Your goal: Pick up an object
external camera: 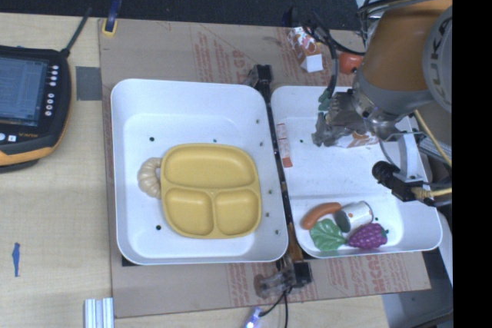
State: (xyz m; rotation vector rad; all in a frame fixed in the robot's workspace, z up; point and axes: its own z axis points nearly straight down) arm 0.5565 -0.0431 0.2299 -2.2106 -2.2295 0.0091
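I am hovering my gripper (332, 131) over the upper part of the right bin (307, 173); whether it is spread or closed I cannot tell. The likely targets are lying clustered along that bin's near edge, well apart from it: an orange sausage (320, 213), a silver can (354, 215), a green leaf toy (327, 236) and purple grapes (367, 236). Left of the right bin, a yellow divided tray (209, 190) is sitting in the other bin, out of my path.

Around the bins on the worktop (46, 242)

An orange-edged handheld controller (27, 104) lies at the left edge; brown cardboard (192, 50) lines the surface, with a small blue mark (16, 258) at lower left.
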